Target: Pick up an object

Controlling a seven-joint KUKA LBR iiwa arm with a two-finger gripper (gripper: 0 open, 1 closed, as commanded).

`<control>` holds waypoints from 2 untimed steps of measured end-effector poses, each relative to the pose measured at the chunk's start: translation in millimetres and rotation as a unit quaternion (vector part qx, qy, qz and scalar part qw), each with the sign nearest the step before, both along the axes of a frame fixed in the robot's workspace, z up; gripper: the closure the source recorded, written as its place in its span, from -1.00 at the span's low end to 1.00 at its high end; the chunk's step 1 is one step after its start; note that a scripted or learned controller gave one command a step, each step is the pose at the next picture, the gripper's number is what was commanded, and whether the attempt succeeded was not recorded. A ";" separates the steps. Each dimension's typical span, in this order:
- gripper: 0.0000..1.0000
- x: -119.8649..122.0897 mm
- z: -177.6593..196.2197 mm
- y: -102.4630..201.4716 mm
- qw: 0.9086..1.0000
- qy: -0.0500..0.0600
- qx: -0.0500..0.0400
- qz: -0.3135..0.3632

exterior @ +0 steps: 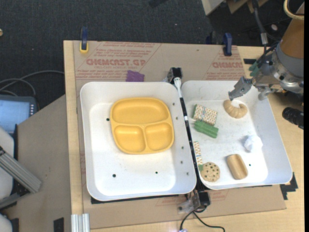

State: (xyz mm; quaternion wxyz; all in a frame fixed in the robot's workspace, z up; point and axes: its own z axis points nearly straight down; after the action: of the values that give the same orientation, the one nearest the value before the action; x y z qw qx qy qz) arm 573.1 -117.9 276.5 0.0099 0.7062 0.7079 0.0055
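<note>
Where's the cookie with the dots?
The cookie lies in the right bin, at its near-left corner, just left of the bread roll.

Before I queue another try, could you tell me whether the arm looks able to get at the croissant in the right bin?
Probably yes. The gripper hangs just above the croissant, which lies apart from the patterned packet and green piece, with nothing over it.

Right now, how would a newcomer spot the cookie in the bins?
Go to the right-hand white bin, then down to its near-left corner. The cookie lies there flat beside a tan bread-roll shape. It is the one round, speckled disc in that bin.
</note>
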 end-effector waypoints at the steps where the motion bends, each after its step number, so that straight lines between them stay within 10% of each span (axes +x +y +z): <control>1: -1.00 -46.1 -51.9 -3.3 1.000 0.014 0.004 -0.002; 2: -1.00 -95.4 -122.8 -21.7 1.000 0.016 0.004 -0.004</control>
State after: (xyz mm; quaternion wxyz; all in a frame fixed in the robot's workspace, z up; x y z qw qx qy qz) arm 477.7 -139.6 153.6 -0.0046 0.7087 0.7054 -0.0030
